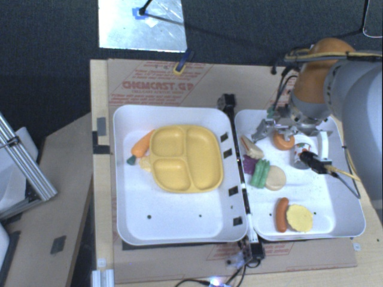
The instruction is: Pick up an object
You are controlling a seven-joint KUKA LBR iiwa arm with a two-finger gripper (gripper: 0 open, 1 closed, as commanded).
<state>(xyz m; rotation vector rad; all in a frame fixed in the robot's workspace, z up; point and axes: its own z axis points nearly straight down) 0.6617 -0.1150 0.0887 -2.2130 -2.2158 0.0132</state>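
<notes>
Hovering hand at far side of right bin, orange piece beside it

The hand (278, 130) sat over the far part of the right bin (335, 205), on the grey arm (353, 94) reaching in from the right. Could not tell whether it was open or closed, and nothing was visibly held in it.

An orange round piece (284, 142) lay on the bin floor just at the hand's near side, partly covered by it. It looked roundish, with no clear long axis or pointing direction.

Other items in the right bin:
- A tan bun-like piece (251, 147) lay left of the hand, long axis diagonal from far-left to near-right.
- A purple piece (248, 164), a green piece (261, 173) and a pale round piece (276, 179) were clustered together, the green one's long axis running roughly far to near.
- An orange-red sausage (281, 214) lay at the near side, long axis far to near, touching a yellow round piece (300, 218) on its right.

The left bin (134, 211) held a yellow divided plate (182, 188). A carrot (142, 143) lay at the plate's left edge, slanted, green end toward near-left. Both bins rested on the table (155, 84).
</notes>
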